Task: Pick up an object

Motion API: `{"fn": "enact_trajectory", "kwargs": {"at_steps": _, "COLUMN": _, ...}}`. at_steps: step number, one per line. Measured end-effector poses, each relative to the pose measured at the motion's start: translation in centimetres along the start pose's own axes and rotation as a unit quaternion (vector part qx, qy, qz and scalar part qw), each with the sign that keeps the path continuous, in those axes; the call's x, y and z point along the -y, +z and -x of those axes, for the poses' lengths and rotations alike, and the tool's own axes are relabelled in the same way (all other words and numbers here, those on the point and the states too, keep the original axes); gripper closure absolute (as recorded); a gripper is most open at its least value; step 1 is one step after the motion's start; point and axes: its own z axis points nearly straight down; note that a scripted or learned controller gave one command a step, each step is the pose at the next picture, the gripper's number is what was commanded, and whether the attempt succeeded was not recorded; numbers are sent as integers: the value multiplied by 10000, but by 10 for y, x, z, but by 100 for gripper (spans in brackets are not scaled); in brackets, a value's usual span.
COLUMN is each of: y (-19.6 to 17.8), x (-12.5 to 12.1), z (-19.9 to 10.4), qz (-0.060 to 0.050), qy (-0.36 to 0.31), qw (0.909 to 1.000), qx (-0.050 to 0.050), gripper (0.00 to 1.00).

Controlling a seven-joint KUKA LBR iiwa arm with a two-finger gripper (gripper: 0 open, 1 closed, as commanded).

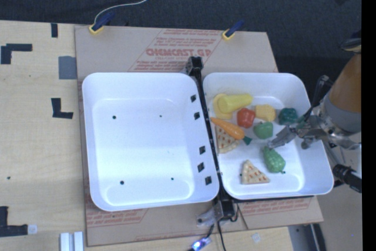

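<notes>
The right bin (305,182) holds several toy foods. A yellow piece (232,103) lies at the back, with a red tomato (245,117), a small yellow piece (265,112) and a dark green piece (288,115) nearby. A carrot (228,128) lies over a waffle-patterned slice (225,142). A light green piece (263,130) sits mid-bin. A green pear-like piece (273,160) and a triangular slice (254,173) lie toward the front. My gripper (283,137) reaches in from the right, just right of the light green piece and above the pear-like piece. Nothing is visibly held.
The left bin (94,126) stands beside the right one, with a black clip strip (202,144) along the shared rim. Both rest on a cardboard sheet (176,50). The arm's grey wrist and orange band (346,97) hang over the right bin's right edge.
</notes>
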Motion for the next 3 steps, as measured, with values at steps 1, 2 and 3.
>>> {"fn": "enact_trajectory", "kwargs": {"at_steps": 1, "y": 105, "x": 5, "z": -76, "qz": -15, "qy": -23, "qw": 10000, "qx": -6, "gripper": 0}}
{"fn": "enact_trajectory", "kwargs": {"at_steps": 2, "y": 99, "x": -65, "z": -97, "qz": 24, "qy": -22, "qw": 10000, "qx": 3, "gripper": 0}}
{"fn": "enact_trajectory", "kwargs": {"at_steps": 3, "y": 100, "x": -118, "z": -97, "qz": 18, "qy": -13, "qw": 10000, "qx": 3, "gripper": 0}}
